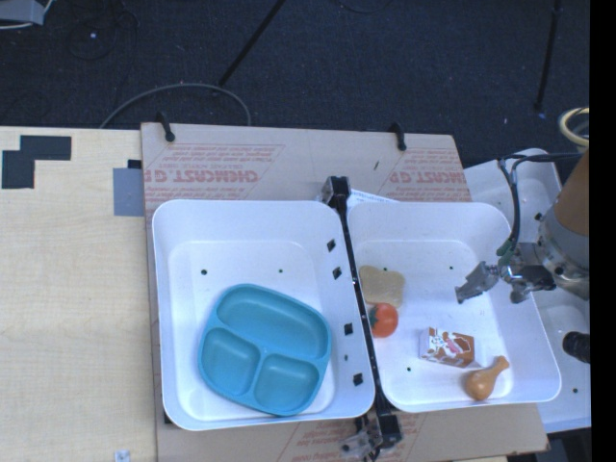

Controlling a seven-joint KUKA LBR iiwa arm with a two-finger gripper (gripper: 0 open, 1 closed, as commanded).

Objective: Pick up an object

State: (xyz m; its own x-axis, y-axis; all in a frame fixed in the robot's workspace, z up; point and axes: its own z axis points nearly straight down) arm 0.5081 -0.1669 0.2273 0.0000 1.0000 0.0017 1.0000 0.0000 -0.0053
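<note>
Gripper (pixel 478 284) above right bin (pixel 525 248)

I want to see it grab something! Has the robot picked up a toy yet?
Not yet. The gripper hangs over the right bin with nothing between its fingers. The carton, drumstick, tomato and bread all lie in that bin. Reaching down, grabbing and lifting one are left.

The bench (pixel 67 296) is pale wood with dark squares at its ten o'clock corner. A printed cardboard sheet (pixel 289 166) lies flat on it toward three o'clock. On the cardboard sit two shallow white bins, touching side by side: the left bin (pixel 183 229) at nine o'clock, the right bin (pixel 481 221) at three.
</note>
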